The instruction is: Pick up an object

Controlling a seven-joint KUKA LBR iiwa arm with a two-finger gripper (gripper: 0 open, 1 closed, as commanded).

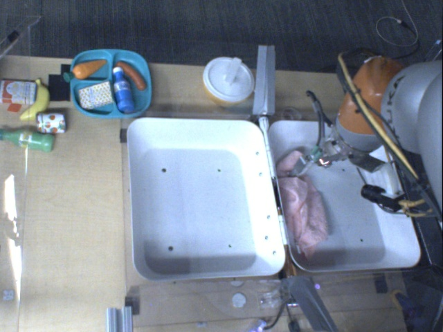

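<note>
A crumpled pink cloth (303, 203) lies along the left wall of the right bin (387, 254). Its upper end bunches up toward my gripper (320, 155). The gripper hangs low over the bin's upper left part, right at that upper end of the cloth, with the grey arm and its orange band behind it to the right. Whether the cloth is gripped or only touched is too small to tell.
The left bin (201, 199) sits beside the right one, a metal bar (264, 81) above their shared edge. Behind the bins are a white lidded cup (228, 80) and a teal tray (111, 83) of toy food. A banana (36, 100), a can (51, 122) and a green bottle (28, 140) lie far left.
</note>
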